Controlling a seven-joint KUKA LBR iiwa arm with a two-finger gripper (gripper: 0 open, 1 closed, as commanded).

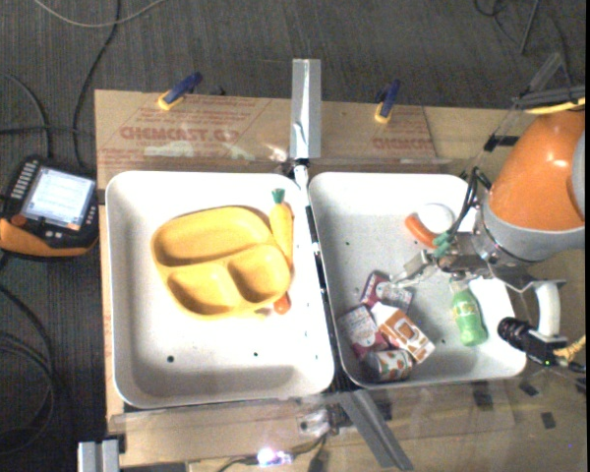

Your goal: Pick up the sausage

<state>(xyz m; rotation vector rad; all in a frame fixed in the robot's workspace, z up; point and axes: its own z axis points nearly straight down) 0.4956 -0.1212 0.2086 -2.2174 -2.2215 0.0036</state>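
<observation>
Sausage (420, 229): a small orange-red piece lying in the right bin (374, 197), toward its far right part, just beside a white round object (436, 214); part of it is hidden by the arm.
Gripper (425, 265): low over the right bin, just near of the sausage, its metal fingers seemingly spread with nothing between them.
Arm (536, 190): reaches in from the right, its orange band above the bin's right edge.
Other items, right bin: a green bottle (467, 323) to the right, small cartons (385, 337) clustered at the near side.
Left bin (128, 293): a yellow divided tray (221, 259) with a carrot (281, 224) along its right edge.
Handling: probably a light toy, smooth and rounded, likely to roll or slip from a shallow pinch.
Grasp: best across its short width at mid-length, fingers straddling it, clear of the white object.
Risk: the neighbour sits close, so a finger may nudge it first.
</observation>
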